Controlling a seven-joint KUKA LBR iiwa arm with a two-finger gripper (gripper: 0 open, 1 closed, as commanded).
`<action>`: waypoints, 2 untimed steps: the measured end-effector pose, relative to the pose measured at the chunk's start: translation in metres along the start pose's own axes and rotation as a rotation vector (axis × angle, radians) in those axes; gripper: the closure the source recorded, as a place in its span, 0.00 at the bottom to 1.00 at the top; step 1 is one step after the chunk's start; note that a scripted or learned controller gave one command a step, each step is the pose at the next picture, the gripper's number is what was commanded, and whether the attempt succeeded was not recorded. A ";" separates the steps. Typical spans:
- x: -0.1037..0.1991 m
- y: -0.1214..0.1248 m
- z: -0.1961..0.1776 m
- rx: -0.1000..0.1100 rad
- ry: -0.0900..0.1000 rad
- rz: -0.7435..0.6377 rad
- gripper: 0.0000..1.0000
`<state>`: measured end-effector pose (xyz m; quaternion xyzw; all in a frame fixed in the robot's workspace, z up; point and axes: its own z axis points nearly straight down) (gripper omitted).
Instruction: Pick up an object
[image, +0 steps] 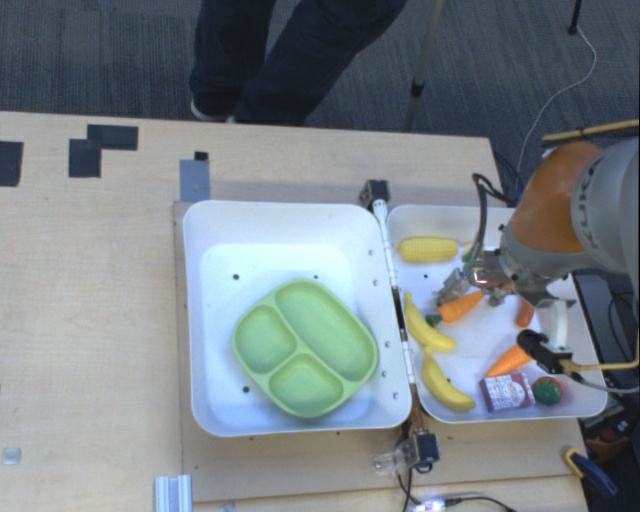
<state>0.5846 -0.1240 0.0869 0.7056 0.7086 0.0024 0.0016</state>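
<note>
In the right bin (590, 405), the gripper (462, 285) hangs low over an orange carrot (458, 308); whether it is spread or pressed together I cannot tell. Left of it lie two bananas (428, 332), farther off a yellow lemon (428, 250). Nearer sit another carrot (510, 361), a red packet (506, 392) with unreadable print, and a green ball (546, 391). The left bin (210, 300) holds a green tray (304, 346).

**Bench and floor around the setup**

Light wood bench (90, 330) with a few dark tape patches (100, 148) near its far left edge. Past the bench's far edge there's dark blue-grey carpet (90, 55), where 1 person (270, 50) in dark trousers stands. Thin cable (590, 70) trails on the carpet, far right.
</note>
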 end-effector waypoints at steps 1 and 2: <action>0.000 0.002 -0.012 -0.008 -0.002 -0.001 1.00; 0.074 -0.027 -0.098 0.001 0.000 -0.001 1.00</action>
